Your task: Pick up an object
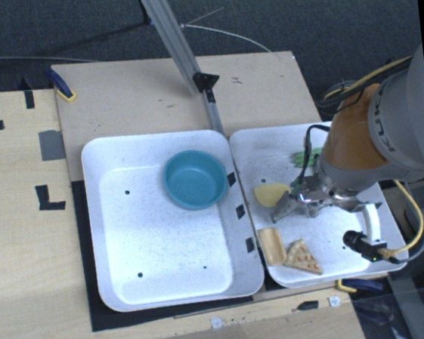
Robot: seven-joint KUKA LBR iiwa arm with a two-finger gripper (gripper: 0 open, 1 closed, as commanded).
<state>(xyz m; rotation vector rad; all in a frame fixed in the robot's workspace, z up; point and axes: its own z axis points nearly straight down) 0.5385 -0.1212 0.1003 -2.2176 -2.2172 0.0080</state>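
My gripper (286, 208) is low in the right bin (270, 144), just right of and below a pale yellow rounded object (270, 193). It sits close to that object, and I see nothing held in it. Along the bin's front left lie a tan bread-like piece (271, 245) and a pizza-slice-shaped toy (303, 258). A green item (304, 160) peeks out from behind the wrist. The grey arm with its orange band (349, 138) covers the right bin's right half.
A blue bowl (195, 178) stands in the back right of the left bin (121, 236). A metal pole (174, 40) slants down from the top to the divide between the bins. A black connector with a yellow cable (365, 246) hangs by the right bin's front right.
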